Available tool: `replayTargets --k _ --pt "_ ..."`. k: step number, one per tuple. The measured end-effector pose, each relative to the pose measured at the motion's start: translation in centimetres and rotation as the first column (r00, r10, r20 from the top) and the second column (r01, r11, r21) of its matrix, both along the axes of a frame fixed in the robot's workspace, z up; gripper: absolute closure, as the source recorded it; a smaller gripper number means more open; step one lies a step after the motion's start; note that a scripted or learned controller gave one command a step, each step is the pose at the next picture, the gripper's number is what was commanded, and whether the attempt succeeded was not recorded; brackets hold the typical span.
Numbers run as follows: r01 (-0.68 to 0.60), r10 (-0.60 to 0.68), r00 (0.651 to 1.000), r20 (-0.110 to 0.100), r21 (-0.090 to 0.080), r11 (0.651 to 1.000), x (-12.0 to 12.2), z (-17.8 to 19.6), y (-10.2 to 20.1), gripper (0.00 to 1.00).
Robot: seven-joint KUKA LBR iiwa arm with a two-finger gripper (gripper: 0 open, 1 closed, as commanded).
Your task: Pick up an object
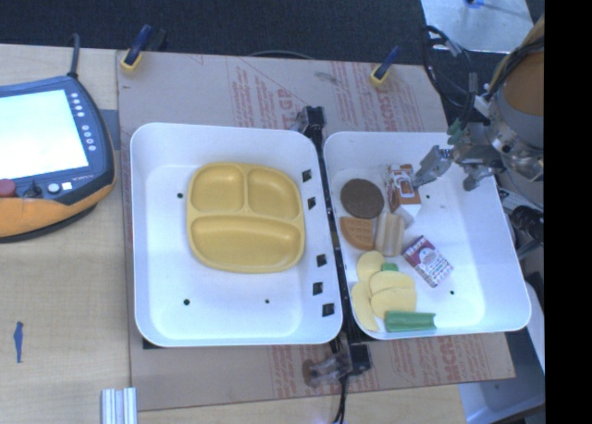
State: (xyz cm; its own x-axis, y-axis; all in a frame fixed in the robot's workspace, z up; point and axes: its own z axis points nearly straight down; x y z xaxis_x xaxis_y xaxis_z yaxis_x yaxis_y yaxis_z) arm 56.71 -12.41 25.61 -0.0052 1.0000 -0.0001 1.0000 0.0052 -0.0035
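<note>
My arm: it comes in from the 3 o'clock side, grey, with an orange band up near 2 o'clock.
My gripper (451,168): it hangs over the 12 o'clock end of the right bin (481,246). My two fingers are spread apart and there is nothing between them. One finger (431,165) points toward 8 o'clock, the other sits toward 3 o'clock.
Red and white packet (401,185): it lies just beside my finger, on its 9 o'clock side. I cannot tell if we touch.
Brown disc (362,198): it sits at 9 o'clock from that packet, near the bin's wall.
Tan sticks (391,232): they lie at 6 o'clock from the brown disc, next to an orange-brown biscuit (357,230).
Second red packet (427,260): it lies tilted near the middle of the right bin.
Yellow slices (387,288): they pile up at the 7 o'clock corner.
Green stick (409,321): it lies flat on the 6 o'clock edge of the slices.
Left bin (157,228): a yellow tray (246,217) with three sections lies in it.
Screen pad (46,149): it sits on the bench at 9 o'clock, well apart from the bins.
</note>
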Motion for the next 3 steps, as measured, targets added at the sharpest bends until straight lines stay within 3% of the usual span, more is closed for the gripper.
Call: replayTargets --k 1,2,3 --pt "0.0 0.0 1.0 -0.013 0.002 1.0 0.9 -16.3 0.0 0.0" --pt "0.002 -0.002 1.0 -0.004 -0.004 1.0 3.2 -16.1 2.6 0.0" --pt "-0.001 0.001 1.0 0.004 -0.001 1.0 7.4 -16.3 1.2 0.0"
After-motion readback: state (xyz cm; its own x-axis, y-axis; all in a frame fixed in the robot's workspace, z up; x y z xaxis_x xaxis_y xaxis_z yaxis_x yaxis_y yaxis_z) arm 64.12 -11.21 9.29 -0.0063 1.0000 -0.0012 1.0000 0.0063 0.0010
